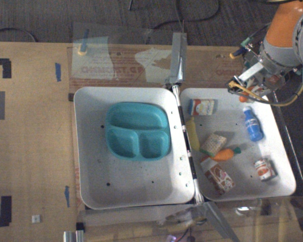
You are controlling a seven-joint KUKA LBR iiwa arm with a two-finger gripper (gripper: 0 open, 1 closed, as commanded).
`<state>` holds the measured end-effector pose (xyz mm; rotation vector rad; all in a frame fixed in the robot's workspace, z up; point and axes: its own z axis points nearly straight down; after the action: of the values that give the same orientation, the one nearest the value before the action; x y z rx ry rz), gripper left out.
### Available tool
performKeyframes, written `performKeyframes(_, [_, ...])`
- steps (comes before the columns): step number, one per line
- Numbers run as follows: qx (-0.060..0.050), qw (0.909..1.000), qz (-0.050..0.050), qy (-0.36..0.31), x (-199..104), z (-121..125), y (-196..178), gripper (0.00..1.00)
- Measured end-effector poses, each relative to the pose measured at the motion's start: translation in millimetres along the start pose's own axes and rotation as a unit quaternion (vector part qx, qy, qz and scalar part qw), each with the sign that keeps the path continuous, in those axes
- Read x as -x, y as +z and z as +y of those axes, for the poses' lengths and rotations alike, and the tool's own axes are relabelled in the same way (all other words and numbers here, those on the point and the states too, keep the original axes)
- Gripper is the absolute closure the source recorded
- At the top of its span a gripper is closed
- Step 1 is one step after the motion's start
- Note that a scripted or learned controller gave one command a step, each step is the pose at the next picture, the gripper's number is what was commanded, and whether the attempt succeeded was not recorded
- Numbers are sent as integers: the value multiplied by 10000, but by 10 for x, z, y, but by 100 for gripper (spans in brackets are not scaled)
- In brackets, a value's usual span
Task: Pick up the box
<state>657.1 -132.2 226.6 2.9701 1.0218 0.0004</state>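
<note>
A brown and white box (218,177) lies flat near the front of the right bin (283,150), tilted on a diagonal. A smaller white carton with a red and green label (202,107) lies at that bin's back left. My gripper (244,87) hangs over the back right edge of the right bin, above and right of the carton and far from the brown box. Nothing shows in it.
The right bin also holds a blue bottle (252,124), a small can (264,169), a toy carrot (226,154), a tan wafer-like piece (213,143) and a yellow item (192,134) by the divider. A teal divided plate (138,130) sits in the left bin (91,175).
</note>
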Motion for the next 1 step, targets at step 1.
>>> performKeyframes(1, [-17,9999,-7,105,628,129,37,100])
